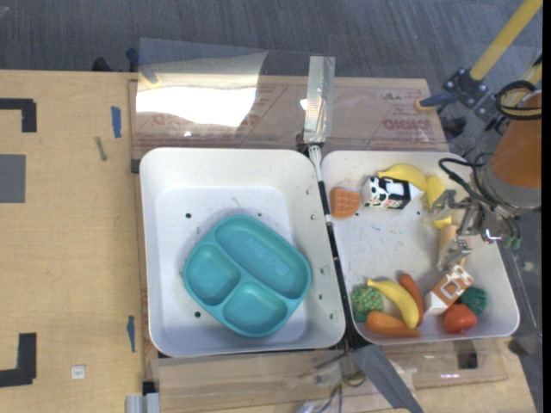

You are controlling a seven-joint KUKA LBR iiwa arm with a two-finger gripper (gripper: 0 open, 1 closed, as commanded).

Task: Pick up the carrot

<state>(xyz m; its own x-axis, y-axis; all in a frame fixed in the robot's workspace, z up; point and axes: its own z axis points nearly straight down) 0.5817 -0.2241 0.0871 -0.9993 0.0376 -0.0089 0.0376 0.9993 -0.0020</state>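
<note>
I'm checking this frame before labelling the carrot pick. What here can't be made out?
- Claw, camera view: small, cluttered metalwork; open or shut is unclear.
- Arm: cut off by the right edge.
- Carrot: its lower end is hidden behind the banana.
- Small carton: print too small to read.

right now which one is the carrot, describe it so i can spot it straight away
Look in the right-hand white bin, at its near edge where the toy food is piled. The carrot lies flat there, just below the yellow banana and right of the green broccoli. It is plain orange and tapered, unlike the rounder red tomato further right.
</note>
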